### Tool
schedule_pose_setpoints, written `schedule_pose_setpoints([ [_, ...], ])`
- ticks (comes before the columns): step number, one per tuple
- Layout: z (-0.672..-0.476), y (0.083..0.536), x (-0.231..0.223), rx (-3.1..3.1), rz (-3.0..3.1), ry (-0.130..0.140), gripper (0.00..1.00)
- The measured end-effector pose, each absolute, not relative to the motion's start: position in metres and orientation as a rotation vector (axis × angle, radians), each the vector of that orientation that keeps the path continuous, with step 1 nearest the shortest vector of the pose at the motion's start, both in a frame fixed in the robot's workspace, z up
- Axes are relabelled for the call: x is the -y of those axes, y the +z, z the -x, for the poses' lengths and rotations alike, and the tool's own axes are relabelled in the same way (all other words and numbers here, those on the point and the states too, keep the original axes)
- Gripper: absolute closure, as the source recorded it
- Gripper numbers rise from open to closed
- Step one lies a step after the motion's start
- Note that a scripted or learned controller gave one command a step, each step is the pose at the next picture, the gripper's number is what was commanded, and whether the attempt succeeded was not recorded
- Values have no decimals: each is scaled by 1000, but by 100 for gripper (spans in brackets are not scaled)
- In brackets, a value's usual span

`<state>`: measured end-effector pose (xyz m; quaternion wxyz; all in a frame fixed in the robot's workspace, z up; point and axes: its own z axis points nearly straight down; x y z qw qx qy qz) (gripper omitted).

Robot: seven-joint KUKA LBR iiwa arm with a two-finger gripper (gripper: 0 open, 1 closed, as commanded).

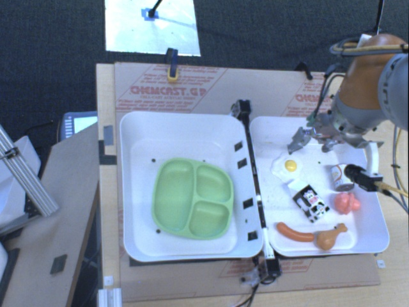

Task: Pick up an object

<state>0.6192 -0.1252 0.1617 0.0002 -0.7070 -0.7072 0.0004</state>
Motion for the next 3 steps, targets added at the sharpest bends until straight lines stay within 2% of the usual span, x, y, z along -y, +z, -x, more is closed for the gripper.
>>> schedule_pose_setpoints([
  [1,-616,114,116,2224,2217,1,0],
  [2,-618,128,117,2226,2223,-4,100],
  [3,-627,181,109,2231,2220,-7,100],
])
